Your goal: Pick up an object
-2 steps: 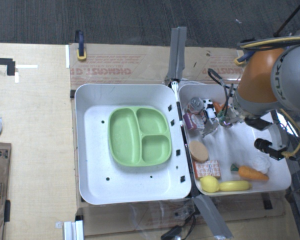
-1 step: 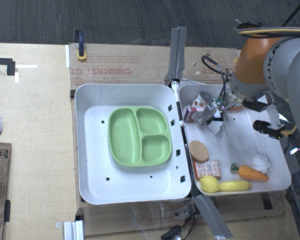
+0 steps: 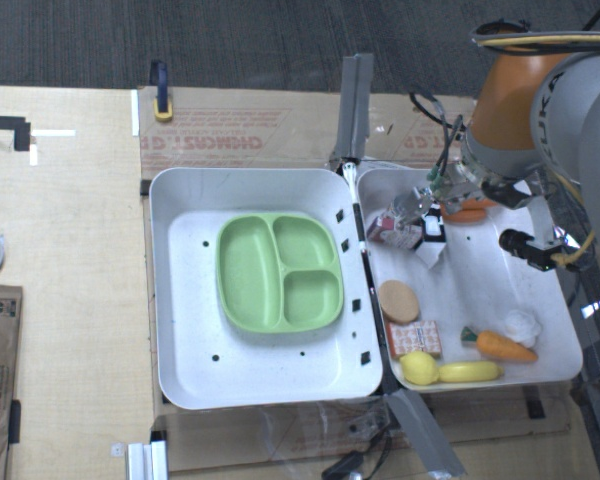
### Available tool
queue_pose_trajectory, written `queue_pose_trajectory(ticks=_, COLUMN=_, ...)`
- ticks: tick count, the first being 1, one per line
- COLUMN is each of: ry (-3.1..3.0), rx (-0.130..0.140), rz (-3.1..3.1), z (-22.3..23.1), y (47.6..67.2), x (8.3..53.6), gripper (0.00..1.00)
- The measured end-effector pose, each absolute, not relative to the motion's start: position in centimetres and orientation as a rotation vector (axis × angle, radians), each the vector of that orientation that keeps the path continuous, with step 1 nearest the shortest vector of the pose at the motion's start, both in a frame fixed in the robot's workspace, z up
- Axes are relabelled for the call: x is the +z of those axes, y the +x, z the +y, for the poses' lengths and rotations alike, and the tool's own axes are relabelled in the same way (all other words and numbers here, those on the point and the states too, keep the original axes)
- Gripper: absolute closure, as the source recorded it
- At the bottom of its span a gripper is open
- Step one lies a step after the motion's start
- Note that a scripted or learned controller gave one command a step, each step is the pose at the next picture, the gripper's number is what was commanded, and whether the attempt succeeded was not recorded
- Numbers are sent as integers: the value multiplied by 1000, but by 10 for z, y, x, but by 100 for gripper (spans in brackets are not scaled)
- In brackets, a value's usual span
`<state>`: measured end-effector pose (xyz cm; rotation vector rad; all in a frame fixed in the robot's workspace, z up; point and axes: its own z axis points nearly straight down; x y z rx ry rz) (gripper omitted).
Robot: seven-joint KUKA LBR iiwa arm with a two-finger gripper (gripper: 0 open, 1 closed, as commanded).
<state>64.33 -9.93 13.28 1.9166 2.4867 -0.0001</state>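
One gripper (image 3: 427, 206) hangs over the right bin's (image 3: 550, 368) far corner, just above a crinkly packet (image 3: 392, 228). I think it is reaching. Next it must squeeze.

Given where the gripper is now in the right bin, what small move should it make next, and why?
Probably lower straight down a little. The gripper hovers at the far end of the right bin, over a crumpled packet; nothing is seen between its fingers, so no object looks grasped yet.
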Motion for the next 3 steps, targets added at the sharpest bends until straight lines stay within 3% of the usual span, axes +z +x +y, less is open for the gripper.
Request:
queue_pose_trajectory(ticks=1, ry=1979, rx=18, rz=2413, z=-135, y=649, x=104, gripper=0)
queue_pose_trajectory(ticks=2, ry=1984, rx=2, rz=2419, z=-138, y=646, x=111, gripper=100)
queue_pose_trajectory(ticks=3, ry=2072, rx=-3, rz=2361, z=-40, y=659, x=242, gripper=100)
